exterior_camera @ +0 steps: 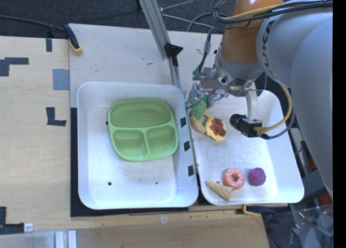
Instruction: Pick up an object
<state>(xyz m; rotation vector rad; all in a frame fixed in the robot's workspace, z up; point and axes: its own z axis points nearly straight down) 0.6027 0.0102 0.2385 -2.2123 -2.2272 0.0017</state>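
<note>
The gripper [199,96] is down at the near-left corner of the right bin [286,185], right over a small green toy [199,108] that looks like a bit of play vegetable. From where I stand I cannot tell whether its fingers are spread or pressed together; the wrist hardware hides them. The green piece lies against a pizza slice toy [215,128] and a tan piece just beside it, all crowded by the bin wall (an awkward spot). To lift it cleanly, I'd judge the arm should come straight down, straddle the green toy alone, and close before rising, keeping clear of the rim. Farther along the same bin sit a pink donut [233,177], a purple ball [257,176] and a tan wedge [219,189]. The left bin [92,187] bears a green divided plate [143,128].
</note>
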